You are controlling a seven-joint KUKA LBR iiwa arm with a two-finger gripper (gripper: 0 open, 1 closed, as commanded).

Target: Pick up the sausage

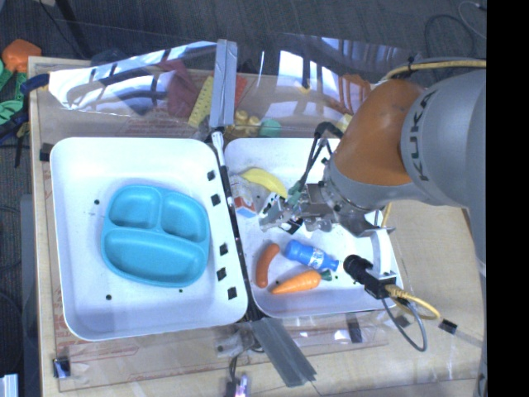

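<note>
1. In the right bin (388, 292), toward its front edge, the sausage (266, 265) lies near the left wall, a reddish-brown curved piece.
2. Its long axis runs from the bin's front-left up toward the middle, the upper end tipped slightly right and the lower end pointing at the front edge.
3. The gripper (285, 211) hovers over the middle of the same bin, above and a little to the right of the sausage; the two are near but apart.
4. From this view it is not possible to tell how the gripper is set, and nothing can be seen held in it.
5. Just right of the sausage sit a carrot (296, 284), lying almost along the front edge, and a blue bottle (311, 255); a banana (263, 179) lies beyond the gripper toward the back.
6. The left bin (74, 304) holds a blue divided plate (156, 234).
7. As a judgement, the coming move calls for travel toward the front-left corner, with the closing line set across the sausage's long axis and clear of the carrot.
</note>
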